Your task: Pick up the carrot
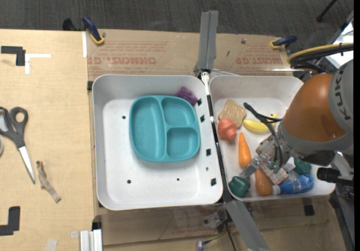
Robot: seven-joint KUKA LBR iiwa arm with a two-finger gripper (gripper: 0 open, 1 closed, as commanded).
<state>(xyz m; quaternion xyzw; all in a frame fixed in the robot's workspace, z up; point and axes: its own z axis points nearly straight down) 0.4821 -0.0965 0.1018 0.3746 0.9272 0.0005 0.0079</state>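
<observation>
A: In the right bin, spotted the carrot lying free, just left of the tool. Could not tell whether open or closed.

B: Feared a wrong catch. Hung closer to a second orange piece and a blue bottle. Could also have shoved the carrot into the pink fruit or the green piece.

A: Found little room. Crowded by the near wall, tight toward the left wall. Judged the bare floor by the far wall, past the banana, the only free space.

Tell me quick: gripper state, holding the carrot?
Gripper: cannot be told; no carrot visibly between its fingers, carrot lies in the right bin.
</observation>
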